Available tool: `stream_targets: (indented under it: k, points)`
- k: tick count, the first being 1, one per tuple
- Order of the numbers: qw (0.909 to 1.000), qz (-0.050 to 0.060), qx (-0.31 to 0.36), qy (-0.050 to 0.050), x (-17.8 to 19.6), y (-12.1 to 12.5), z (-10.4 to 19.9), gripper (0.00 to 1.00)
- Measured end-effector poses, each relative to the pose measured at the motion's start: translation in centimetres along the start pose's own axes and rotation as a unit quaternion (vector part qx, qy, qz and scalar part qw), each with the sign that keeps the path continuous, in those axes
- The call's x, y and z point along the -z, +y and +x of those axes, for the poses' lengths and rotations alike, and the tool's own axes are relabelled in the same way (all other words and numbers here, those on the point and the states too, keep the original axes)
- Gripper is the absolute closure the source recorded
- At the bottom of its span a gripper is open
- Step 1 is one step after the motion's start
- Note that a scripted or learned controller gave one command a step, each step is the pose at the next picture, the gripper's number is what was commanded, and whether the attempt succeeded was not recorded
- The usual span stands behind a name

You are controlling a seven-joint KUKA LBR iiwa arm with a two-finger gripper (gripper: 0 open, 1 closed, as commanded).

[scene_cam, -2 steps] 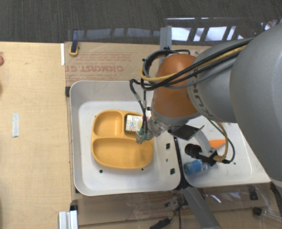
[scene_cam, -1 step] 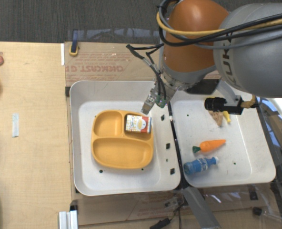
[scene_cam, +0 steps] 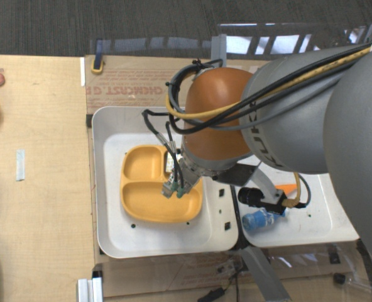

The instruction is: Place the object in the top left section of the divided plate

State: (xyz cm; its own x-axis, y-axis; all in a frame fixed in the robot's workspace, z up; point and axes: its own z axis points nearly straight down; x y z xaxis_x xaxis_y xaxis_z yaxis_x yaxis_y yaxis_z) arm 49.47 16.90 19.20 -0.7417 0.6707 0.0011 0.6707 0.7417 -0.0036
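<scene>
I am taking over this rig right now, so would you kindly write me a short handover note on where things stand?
Claw: down over the yellow divided plate, near the middle of its right side; I cannot tell whether it is open or shut, or whether it holds anything.
Things: the plate lies in the left white bin. A blue object and an orange object lie in the right bin.
Done: nothing is visibly in the top left section.
Left: confirm what the claw carries, then place it there.
</scene>
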Motion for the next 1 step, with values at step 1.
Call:
stream_targets:
  k: [1]
  points:
    - [0.9530,-0.002,0.303,-0.002,6.46,1.14,-3.23,1.00]
